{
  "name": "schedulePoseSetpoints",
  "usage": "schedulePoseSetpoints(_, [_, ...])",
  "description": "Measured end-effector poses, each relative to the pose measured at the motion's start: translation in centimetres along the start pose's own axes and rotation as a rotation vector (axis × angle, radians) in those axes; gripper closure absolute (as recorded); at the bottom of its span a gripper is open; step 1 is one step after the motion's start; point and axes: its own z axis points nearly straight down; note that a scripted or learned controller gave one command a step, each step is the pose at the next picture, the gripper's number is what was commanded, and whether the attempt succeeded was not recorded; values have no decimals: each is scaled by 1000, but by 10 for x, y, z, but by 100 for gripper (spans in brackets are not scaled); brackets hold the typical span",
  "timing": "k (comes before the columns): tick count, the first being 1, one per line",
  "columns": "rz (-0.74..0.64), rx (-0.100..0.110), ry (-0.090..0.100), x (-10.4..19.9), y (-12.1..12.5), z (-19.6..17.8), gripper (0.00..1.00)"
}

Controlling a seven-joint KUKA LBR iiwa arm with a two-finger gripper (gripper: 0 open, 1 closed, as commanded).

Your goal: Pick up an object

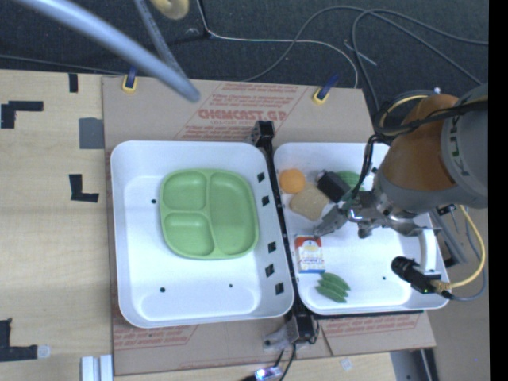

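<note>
Counting the containers on the desk (48, 244), what do you get, Mia?

Two shallow white bins side by side, Tom. The tool (333, 221) hangs over the right bin (369, 284); the left bin (119, 236) lies well apart from it, across the divider.

And inside them?

The left bin holds one green divided plate (210, 213) with three compartments, and I see nothing lying on it. The right bin holds six loose things, any of which could be picked. A tan lump (308, 205) sits just beside the tool tip, toward the divider. An orange ball (292, 181) touches that lump on its far side from the tool. A black block (331, 186) lies just above the tool in the view, with a green piece (348, 178) next to it. A red-and-white packet (309, 254) lies near, below the tool, and a green pod (333, 286) lies below that.

Is the tool wide or narrow?

I cannot tell. Nothing visibly sits in its grip.
</note>
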Motion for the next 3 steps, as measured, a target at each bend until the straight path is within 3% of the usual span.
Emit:
schedulePoseSetpoints(1, [0,-1,0,4,5,62,0])
schedulePoseSetpoints(2, [-1,-6,1,4,6,69,0])
schedulePoseSetpoints(3, [-2,-17,4,6,10,55,100])
